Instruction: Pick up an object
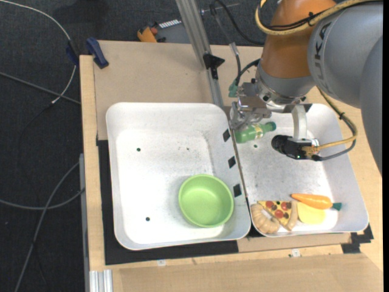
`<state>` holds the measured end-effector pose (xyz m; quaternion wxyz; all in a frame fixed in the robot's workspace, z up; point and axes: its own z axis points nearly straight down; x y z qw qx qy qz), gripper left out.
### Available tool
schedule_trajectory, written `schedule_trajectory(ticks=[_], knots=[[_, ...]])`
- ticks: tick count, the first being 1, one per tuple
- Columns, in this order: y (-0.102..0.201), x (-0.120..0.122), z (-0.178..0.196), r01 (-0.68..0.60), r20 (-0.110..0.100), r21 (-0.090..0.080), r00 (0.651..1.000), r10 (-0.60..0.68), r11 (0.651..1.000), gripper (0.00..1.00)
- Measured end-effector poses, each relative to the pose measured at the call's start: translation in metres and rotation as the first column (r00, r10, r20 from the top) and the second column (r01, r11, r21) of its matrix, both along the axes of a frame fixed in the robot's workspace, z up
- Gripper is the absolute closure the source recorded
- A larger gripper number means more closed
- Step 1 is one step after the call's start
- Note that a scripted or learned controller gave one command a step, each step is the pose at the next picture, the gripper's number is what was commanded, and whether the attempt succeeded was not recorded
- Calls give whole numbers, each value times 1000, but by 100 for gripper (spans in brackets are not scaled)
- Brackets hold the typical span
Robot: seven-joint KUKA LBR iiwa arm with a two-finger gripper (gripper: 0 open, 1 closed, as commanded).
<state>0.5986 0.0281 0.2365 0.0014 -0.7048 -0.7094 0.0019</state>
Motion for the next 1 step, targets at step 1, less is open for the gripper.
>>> schedule_trajectory(ticks=[1], knots=[[54,-22,-11,-1,-1,-1,1000,1,1000,100]])
